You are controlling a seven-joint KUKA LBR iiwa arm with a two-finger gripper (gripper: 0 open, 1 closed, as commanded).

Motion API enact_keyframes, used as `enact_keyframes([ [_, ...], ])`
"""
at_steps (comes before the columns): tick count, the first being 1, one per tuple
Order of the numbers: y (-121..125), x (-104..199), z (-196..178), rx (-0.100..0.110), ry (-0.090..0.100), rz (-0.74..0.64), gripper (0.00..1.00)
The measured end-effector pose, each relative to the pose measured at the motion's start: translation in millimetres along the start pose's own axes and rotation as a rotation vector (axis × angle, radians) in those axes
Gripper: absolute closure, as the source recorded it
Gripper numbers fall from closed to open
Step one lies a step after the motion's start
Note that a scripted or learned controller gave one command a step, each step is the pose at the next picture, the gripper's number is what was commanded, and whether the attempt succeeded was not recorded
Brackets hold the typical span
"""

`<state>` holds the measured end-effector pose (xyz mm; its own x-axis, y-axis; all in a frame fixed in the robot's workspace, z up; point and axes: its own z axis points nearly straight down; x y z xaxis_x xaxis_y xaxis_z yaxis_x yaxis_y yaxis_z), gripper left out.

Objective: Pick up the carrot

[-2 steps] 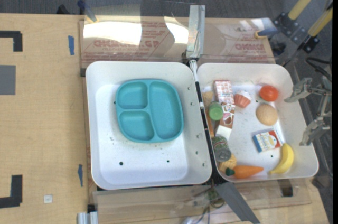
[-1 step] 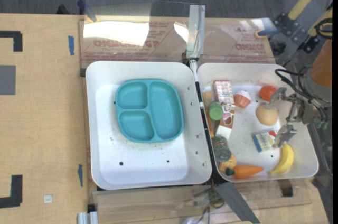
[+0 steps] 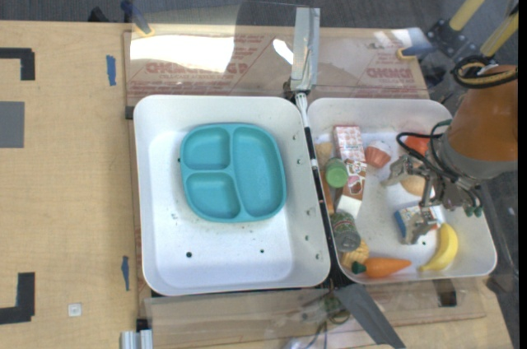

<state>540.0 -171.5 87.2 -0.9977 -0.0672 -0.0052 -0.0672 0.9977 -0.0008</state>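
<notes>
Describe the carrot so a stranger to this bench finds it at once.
Look in the right-hand white bin, the one crowded with items, and go to its near edge. The carrot lies flat there, left of the yellow banana. It is the orange, tapered piece, its thin tip pointing toward the banana.

Red print on clear panels: illegible.

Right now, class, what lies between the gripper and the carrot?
In the camera view, bare white bin floor separates the gripper from the carrot.
</notes>
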Motion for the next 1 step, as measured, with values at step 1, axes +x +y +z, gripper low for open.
enact_keyframes([
  [1, 9.7, -33.0, 0.9, 0.001, -0.004, -0.044, 0.00],
])
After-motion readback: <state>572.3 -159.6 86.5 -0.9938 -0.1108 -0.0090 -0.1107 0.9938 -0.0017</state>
